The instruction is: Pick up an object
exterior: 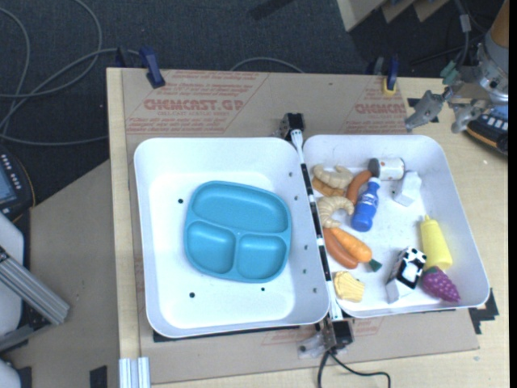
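**Claw waits at the far right, off the bins**

Nearest the camera, a yellow corn piece (pixel 349 285) lies at the right bin's (pixel 462 217) front edge, close to a purple grape bunch (pixel 441 284) and a black-and-white toy (pixel 411 267). Behind them sit a yellow bottle (pixel 435 242), two carrots (pixel 349 247), a blue bottle (pixel 366 206) and pale shrimp shapes (pixel 331 176). One blue divided plate (pixel 237 231) occupies the left bin (pixel 157 184). Up at the table's (pixel 242 99) far right, the claw (pixel 440 110) hangs spread wide, gripping nothing.

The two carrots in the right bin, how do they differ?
The upper carrot looks shorter and is partly hidden by the blue bottle; the lower carrot looks longer and shows whole. The upper one slants up to the right, the lower one down to the right. Both are orange toys.
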Motion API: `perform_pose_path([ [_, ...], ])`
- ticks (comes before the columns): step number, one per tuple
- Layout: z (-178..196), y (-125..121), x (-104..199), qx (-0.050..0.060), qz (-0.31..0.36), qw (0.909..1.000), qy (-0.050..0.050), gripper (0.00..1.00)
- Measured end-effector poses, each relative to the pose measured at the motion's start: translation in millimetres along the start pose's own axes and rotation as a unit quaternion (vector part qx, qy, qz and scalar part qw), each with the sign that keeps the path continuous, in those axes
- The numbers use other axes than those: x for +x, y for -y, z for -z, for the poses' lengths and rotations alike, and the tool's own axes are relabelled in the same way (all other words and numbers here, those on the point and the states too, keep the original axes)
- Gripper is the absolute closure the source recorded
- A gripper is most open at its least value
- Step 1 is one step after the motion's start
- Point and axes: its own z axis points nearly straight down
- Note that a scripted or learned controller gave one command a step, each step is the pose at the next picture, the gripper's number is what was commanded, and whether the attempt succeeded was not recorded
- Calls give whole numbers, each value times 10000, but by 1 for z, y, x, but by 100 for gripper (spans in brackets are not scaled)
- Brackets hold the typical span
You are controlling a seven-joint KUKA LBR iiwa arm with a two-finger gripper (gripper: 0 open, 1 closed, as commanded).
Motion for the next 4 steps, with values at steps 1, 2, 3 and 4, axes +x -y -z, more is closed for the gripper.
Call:
perform_pose_path([
  [1,-174,53,48,-16,-2,10000,5,0],
  [2,-185,93,60,27,-10,10000,-13,0],
  [3,-174,91,60,-6,-10,10000,-2,100],
  [4,-64,56,126,-74,43,10000,-5,100],
])
